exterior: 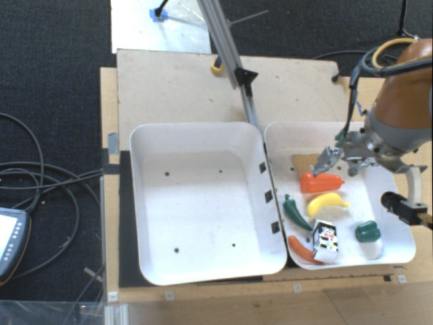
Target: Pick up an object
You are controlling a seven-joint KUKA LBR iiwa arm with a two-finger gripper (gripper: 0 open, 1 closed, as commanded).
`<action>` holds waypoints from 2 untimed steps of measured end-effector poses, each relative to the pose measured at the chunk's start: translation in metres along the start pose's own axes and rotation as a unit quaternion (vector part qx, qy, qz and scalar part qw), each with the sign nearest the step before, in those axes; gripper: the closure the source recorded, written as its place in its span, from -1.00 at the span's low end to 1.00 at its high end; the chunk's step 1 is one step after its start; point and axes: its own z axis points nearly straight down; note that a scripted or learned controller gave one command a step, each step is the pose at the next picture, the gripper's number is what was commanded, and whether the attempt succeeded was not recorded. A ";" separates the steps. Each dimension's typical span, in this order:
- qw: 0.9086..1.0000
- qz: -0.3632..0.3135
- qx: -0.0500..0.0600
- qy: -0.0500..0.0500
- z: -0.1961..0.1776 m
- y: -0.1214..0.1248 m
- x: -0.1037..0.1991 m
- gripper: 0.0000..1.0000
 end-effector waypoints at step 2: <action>1.000 0.000 0.000 0.000 0.120 0.000 0.009 -1.00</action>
